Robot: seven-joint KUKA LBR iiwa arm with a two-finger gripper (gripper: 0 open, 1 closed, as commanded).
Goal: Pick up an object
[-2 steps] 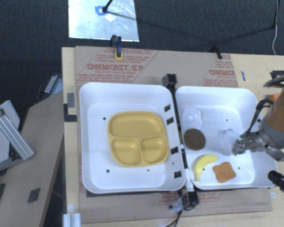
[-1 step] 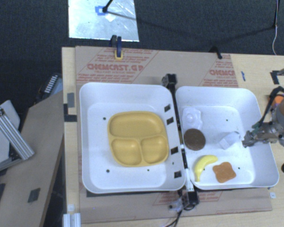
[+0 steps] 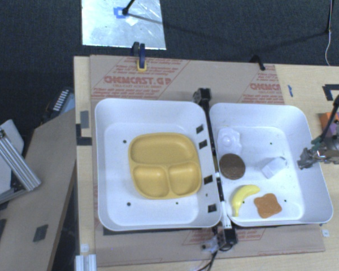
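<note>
since gripper point(image 3: 306, 161) sits at right bin's point(image 3: 254, 110) right rim, we see white block point(image 3: 273, 166) nearest, just leftward inside bin; gripper state: we cannot tell; nothing visibly held.

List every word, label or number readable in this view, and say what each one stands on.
"CHEMCAST GP": red print on the brown protective sheet behind the left white bin.
Red print repeated at the sheet's right part: too blurred to read.
Nothing else is legible.

red print reading "chemcast gp" stands on the brown protective sheet point(image 3: 158, 75) beneath the bins, once behind the left bin, again, angled, behind the right one.
</note>
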